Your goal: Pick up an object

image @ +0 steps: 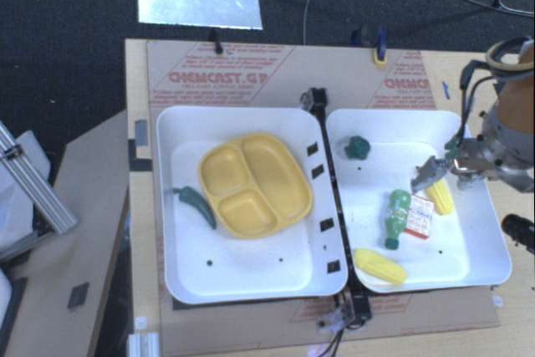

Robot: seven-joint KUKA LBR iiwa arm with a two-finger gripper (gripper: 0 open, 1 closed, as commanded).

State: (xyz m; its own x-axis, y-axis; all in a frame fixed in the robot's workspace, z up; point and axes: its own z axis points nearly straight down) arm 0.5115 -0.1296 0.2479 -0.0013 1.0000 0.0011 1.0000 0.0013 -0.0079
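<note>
The right bin holds several toy items: a green bottle, a small red and white box, a short yellow corn cob, a larger corn cob near the front wall, and a dark green broccoli piece at the back. My gripper hovers over the right side of this bin, just above the short corn cob. It is open, with one finger pointing left and nothing held between the two.
In the left bin lie a yellow divided plate and a green chili pepper. A black divider runs between the bins. The arm's body overhangs the right bin's far right edge.
</note>
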